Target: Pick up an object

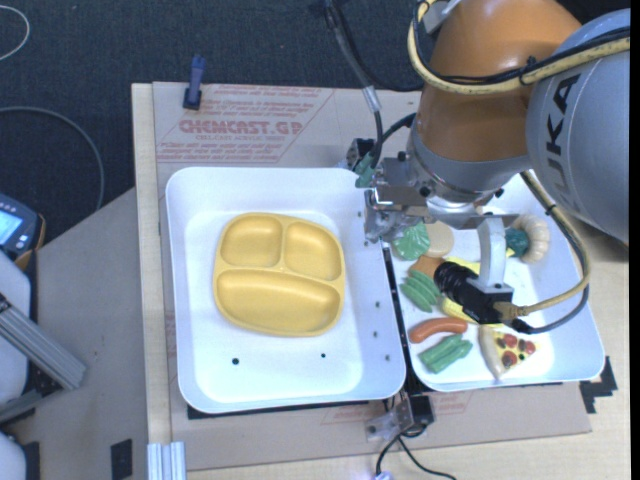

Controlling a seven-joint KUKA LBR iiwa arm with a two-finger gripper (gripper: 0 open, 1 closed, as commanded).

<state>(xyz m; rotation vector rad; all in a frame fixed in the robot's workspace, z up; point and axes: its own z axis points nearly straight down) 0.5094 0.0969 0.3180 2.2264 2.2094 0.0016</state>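
Toy food is the target, all of it in the view-right bin (562, 370). The nearest piece is a pale-green toy (411, 240), just beside the gripper (380, 218).

Jaws: can't tell whether they're spread or pressed together, since the wrist body hides them from above. Nothing is visibly held. The gripper hangs low over the bin's inner wall, at the seam w/ the view-left bin (190, 268).

Outward from there:
- a whitish round piece (439, 238) touches the pale-green toy
- an orange-tan piece (428, 265) lies just below them
- then a dark-green ridged piece (420, 290), a red-orange sausage (438, 328) and a green pod (443, 352)
- a pizza slice (507, 349) is at the near corner
- a teal piece (517, 239) and a cream piece (536, 234) are toward the far side
- the left bin holds a yellow divided plate (280, 273), well apart from the gripper

Risks, as I judge them:
- Wall strike: the gripper is so near the inner wall that a straight descent prob. lands on the rim or wedges one jaw against it, not around a toy.
- Crowding: the pieces touch or nearly touch, so closing could catch two, or nudge one aside and close on nothing.
- Slip: the toys look smooth and rounded, so an off-centre pinch may squirt one out on the lift.
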